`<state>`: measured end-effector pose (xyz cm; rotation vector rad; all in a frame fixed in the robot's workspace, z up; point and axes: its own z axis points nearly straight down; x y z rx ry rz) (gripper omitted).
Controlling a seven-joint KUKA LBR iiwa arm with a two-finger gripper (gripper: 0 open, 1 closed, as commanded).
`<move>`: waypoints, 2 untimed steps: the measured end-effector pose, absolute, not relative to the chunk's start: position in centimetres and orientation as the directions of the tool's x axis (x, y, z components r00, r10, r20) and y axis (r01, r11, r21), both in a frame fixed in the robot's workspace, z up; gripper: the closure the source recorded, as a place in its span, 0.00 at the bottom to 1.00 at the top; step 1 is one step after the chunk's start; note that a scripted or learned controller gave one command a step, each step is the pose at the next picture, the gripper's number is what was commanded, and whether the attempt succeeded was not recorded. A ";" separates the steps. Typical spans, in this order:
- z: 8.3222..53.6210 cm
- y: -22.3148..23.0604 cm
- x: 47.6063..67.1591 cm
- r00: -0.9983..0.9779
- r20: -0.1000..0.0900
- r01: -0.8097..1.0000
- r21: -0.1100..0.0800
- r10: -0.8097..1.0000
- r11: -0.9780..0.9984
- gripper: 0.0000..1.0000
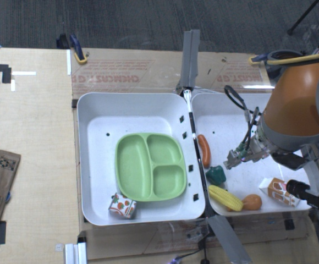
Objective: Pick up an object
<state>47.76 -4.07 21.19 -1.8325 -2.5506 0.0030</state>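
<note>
My gripper hangs over the middle of the right bin, at the end of the grey arm with its orange band. Just below and to its left lies a dark green object, close to the gripper tip. An orange-red sausage lies along the bin's left wall. At the front of the bin are a yellow corn cob, a small orange fruit and a white and orange carton. Nothing is visibly held.
The left bin holds a green divided plate and a small red and white carton at its front. A grey divider bar runs between the bins. Cables hang beside the wrist.
</note>
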 end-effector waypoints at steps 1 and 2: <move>26.2 -3.0 47.9 -0.237 -0.002 0.972 -0.001 0.972 0.237 1.00; 20.1 0.2 47.7 -0.340 0.000 0.941 -0.003 0.941 0.340 1.00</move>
